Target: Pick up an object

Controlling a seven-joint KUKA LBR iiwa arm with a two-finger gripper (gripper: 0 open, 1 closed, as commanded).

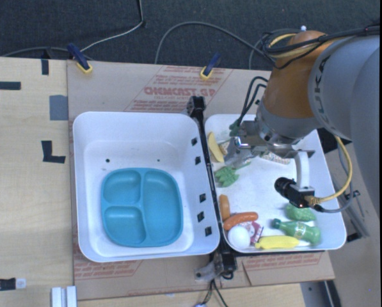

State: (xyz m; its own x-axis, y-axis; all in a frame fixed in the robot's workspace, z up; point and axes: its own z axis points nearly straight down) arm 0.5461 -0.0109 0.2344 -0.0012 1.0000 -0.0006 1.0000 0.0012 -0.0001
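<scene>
My gripper (237,155) hangs low over the upper left part of the right bin (325,171). Just below it lies a green leafy toy (226,175), and a yellow piece (215,148) rests to its left against the bin wall. Nothing can be seen held in the gripper. Along the bin's front lie an orange carrot-like piece (224,204), a hot dog (240,219), a white egg (239,236), a yellow banana (275,242) and a green bottle (298,229).
The left bin (88,133) holds a blue divided plate (141,206). A black divider (203,165) runs between the bins. The arm's grey and orange body (306,88) covers the right bin's back right. Cables and clamps lie along the bench's far edge.
</scene>
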